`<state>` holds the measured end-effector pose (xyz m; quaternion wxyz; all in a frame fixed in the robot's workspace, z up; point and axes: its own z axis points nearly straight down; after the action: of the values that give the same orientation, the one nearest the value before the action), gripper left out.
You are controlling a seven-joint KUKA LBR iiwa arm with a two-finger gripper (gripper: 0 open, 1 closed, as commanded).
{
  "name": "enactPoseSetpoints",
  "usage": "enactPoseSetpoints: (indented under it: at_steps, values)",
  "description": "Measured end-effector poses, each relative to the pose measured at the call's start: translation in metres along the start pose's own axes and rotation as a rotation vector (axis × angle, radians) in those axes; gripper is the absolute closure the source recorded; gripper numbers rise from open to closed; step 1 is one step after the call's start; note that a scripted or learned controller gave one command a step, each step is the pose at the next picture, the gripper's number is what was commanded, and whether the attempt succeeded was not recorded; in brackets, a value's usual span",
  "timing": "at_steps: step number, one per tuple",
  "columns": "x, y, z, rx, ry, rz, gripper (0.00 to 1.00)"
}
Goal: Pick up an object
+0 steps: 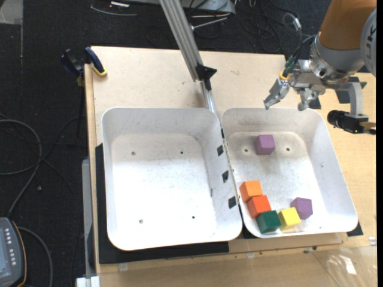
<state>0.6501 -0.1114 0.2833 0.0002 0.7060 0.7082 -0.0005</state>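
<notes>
The arm (350, 26) is grey with an orange band at twelve o'clock above its wrist; the gripper (291, 100) has pale metallic fingers.

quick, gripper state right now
gripper: open, holding nothing, above the far rim of the right bin.

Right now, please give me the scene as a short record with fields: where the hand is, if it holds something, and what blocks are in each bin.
hand: the hand is above the far rim of the right bin, fingers apart
held: nothing between the fingers
right bin, far part: purple block, alone
right bin, near part: orange block, red block, green block, yellow block, second purple block, close together
left bin: no blocks seen
</notes>
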Motion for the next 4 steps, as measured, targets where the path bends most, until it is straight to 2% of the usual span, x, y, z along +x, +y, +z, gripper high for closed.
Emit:
enactPoseSetpoints:
  at_steps: [1, 2, 3, 4]
  values:
    - [-0.004, -0.037, 0.189, 0.007, 0.001, 0.005, 0.00]
    - [0.007, -0.021, 0.188, -0.003, 0.001, 0.000, 0.00]
    - [0.007, -0.021, 0.177, -0.003, 0.001, 0.004, 1.00]
    - [0.006, -0.021, 0.178, -0.003, 0.001, 0.004, 0.00]
